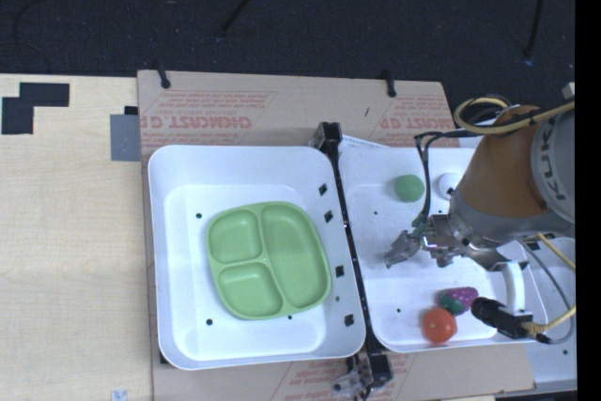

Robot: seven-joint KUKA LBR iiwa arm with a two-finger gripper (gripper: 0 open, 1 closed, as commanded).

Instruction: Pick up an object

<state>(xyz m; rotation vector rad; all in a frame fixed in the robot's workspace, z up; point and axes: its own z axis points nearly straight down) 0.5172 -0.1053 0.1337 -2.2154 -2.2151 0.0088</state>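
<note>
My gripper (402,251) hangs over the middle of the right bin (376,310), pointing left, with nothing visible between its fingers. A green ball (408,188) lies toward the far side of that bin, above the gripper. A red-orange round object (439,325) rests near the bin's front edge. Touching it at the upper right is a purple and green object (458,299). The arm (507,188) covers the right part of this bin.
The left bin (178,202) holds a light green divided plate (268,258) with three compartments. A black divider (343,239) runs between the two bins. Brown cardboard (282,113) lies behind the bins.
</note>
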